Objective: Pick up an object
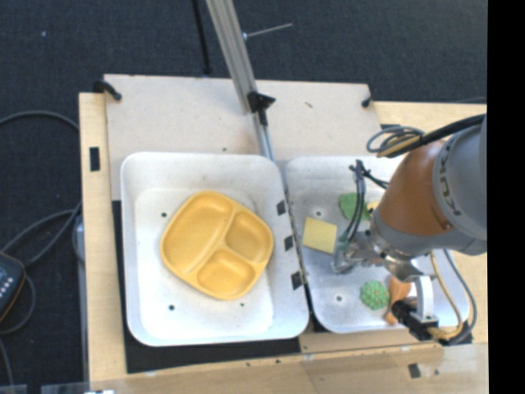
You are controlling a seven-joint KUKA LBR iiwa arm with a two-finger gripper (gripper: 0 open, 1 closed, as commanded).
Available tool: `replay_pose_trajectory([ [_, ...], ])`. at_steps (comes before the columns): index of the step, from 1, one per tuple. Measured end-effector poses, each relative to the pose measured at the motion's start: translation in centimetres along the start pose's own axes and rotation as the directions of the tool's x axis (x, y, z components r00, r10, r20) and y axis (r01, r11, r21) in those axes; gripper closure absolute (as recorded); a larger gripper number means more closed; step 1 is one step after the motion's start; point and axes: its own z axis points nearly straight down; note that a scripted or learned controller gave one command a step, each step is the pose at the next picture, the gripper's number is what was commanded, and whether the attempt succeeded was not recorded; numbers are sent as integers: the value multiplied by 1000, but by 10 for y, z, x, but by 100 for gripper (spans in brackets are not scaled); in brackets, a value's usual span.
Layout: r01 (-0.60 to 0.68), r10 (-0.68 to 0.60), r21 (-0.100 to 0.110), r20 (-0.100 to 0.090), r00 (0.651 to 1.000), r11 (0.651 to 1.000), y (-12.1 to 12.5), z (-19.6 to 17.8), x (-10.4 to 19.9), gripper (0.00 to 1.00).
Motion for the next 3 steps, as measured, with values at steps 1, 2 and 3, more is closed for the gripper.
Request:
replay_pose_trajectory([
  [1, 9, -9, -4, 1, 1000, 1000, 4, -64, 1, 100],
  [2, 8, -8, -3, 1, 1000, 1000, 4, -109, -6, 100],
  [3, 8, -8, -4, 1, 1000, 1000, -2, -159, -12, 100],
])
